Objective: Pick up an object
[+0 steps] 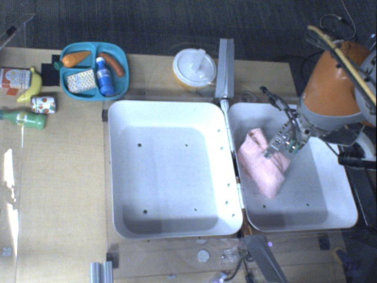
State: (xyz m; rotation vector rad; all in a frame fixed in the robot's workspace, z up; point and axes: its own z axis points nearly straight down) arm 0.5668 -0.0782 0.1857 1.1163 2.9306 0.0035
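1. White left bin (171, 117): bare of objects.
2. Pink folded cloth (262, 163) in right bin (330, 211): soft, light, floppy; best pinched at a raised fold.
3. End effector (281, 145) just over cloth's right edge; finger spread unclear.

End effector (281, 143) fingertips too small to read (against the pink cloth (263, 163)), arm (339, 87) cropped at right edge

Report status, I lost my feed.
Gripper down at the folded pink cloth, right white bin. Grasp unclear. Nothing in the way.
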